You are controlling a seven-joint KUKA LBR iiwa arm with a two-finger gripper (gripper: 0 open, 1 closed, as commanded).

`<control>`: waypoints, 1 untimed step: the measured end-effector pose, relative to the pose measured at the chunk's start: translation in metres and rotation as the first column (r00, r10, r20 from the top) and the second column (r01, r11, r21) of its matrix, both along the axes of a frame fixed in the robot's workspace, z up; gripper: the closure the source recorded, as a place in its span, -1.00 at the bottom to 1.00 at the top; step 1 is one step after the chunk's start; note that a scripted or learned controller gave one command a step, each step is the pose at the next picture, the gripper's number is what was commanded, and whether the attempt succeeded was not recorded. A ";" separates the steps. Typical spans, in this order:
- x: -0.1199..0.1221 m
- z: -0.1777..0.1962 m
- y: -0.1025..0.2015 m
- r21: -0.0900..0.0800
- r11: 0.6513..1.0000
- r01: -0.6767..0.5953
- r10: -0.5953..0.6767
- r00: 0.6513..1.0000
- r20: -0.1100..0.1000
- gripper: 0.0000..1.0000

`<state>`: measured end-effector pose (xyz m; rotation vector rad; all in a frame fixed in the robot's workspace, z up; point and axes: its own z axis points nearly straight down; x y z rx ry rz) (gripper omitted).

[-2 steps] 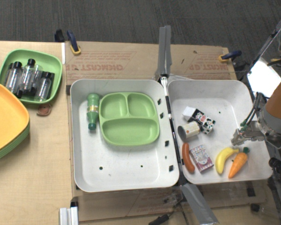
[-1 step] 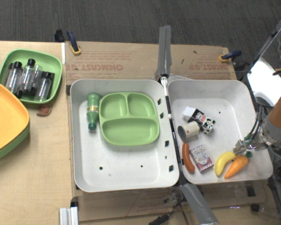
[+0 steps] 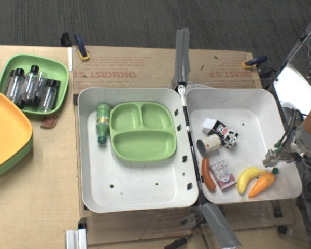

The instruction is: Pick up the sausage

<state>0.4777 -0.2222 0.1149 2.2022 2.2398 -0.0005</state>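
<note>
The sausage, short and reddish-orange, lies lengthwise against the left wall of the right bin, near its front corner. My gripper hangs low over the right side of that bin, just above the top of the carrot and well to the right of the sausage. A pink carton and a banana lie between the gripper and the sausage. Nothing shows in the gripper's grasp.
A small tipped cup and a black-and-white box lie behind the sausage. The left bin holds a green divided plate and a green bottle. A green tray of bottles and orange plates sit far left.
</note>
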 end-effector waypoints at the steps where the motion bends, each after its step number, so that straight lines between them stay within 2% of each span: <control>1: 0.000 0.001 0.000 0.001 0.959 -0.284 0.284 0.959 0.000 1.00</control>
